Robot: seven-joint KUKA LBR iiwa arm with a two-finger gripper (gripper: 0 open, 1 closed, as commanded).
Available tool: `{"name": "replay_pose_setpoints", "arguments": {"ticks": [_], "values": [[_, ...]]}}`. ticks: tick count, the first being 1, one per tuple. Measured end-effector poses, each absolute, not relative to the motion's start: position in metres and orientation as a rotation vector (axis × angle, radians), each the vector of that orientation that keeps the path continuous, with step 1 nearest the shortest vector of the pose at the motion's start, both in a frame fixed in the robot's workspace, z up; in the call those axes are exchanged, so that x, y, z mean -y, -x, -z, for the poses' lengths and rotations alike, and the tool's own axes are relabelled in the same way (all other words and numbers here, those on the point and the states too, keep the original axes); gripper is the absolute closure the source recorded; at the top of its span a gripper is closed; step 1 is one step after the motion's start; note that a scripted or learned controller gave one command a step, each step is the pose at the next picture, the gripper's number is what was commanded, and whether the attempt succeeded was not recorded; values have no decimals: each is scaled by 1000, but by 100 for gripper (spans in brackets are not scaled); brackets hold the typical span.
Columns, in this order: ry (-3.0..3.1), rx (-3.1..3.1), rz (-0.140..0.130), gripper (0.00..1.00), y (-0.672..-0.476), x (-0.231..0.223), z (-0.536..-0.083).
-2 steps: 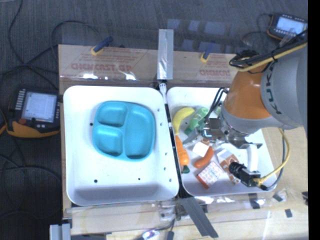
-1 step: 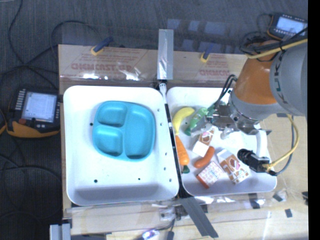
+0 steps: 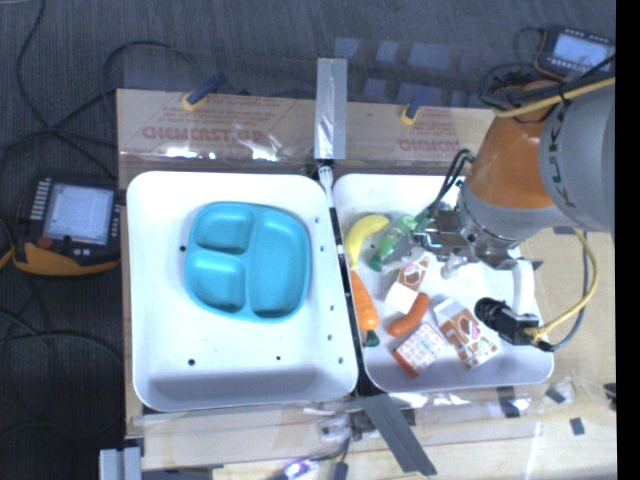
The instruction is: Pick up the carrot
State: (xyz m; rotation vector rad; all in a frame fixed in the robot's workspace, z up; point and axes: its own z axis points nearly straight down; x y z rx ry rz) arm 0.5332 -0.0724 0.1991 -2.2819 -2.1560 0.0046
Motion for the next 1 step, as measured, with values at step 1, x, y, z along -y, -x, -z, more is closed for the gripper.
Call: {"name": "replay_pose_setpoints", "arguments": {"ticks": [1], "values": [[2000,2419,-5,0,-557,0,-182]]}}
